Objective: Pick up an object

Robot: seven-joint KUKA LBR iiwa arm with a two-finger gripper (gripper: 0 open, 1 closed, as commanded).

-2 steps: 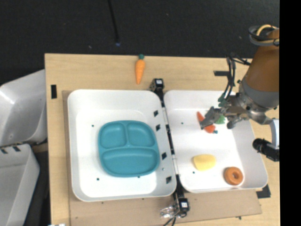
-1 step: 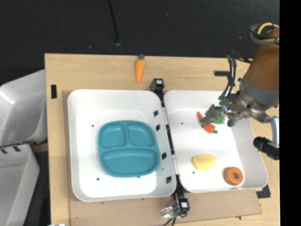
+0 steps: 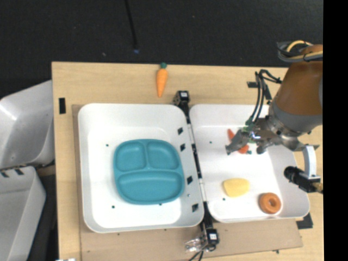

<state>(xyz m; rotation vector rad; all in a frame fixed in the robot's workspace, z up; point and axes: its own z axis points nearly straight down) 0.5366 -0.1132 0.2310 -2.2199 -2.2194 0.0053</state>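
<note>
Over right bin (image 3: pixel 217 118): tool (image 3: pixel 239 144) beside red piece (image 3: pixel 231 133)
Tool state: you can't tell
Tip: centre on it, descend straight

No legible text, label, brand, number or sign appears on any surface in the camera view; the small dark marks on the bench (image 3: pixel 163 243) and along the rims of the two bins are too small to resolve into characters.
</note>
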